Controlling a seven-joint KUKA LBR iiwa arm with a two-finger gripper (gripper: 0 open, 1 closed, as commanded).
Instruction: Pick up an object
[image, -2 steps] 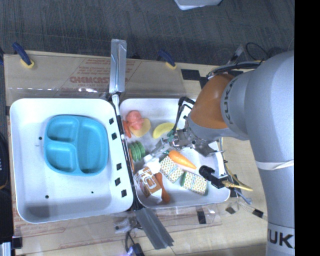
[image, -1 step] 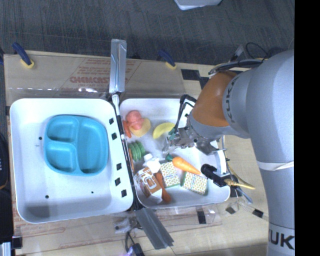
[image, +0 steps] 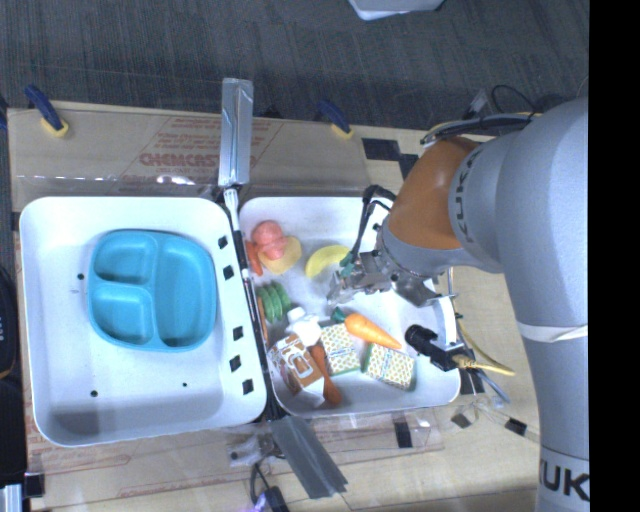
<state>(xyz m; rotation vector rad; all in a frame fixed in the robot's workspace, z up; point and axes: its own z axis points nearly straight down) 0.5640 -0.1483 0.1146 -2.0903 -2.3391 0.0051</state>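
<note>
In the left bin (image: 40, 300), a blue divided plate (image: 153, 288) lay flat near the middle. Across the shared wall, the right bin (image: 300, 212) held the loose objects. Along its left side sat a pink and yellow toy (image: 270, 245) at the far end, a green ribbed piece (image: 274, 300) nearer, then a white bottle (image: 303, 327) and a small printed carton (image: 292, 362) by the near wall. Further right lay a yellow fruit (image: 325, 262), an orange carrot (image: 370, 330) and, just nearer than the carrot, a patterned packet (image: 390, 367). The gripper (image: 348, 280) was low over this bin, between the yellow fruit and the carrot and close to both. Whether it stood wide or narrow could not be told. The grey arm (image: 520, 200) came in from the right.
</note>
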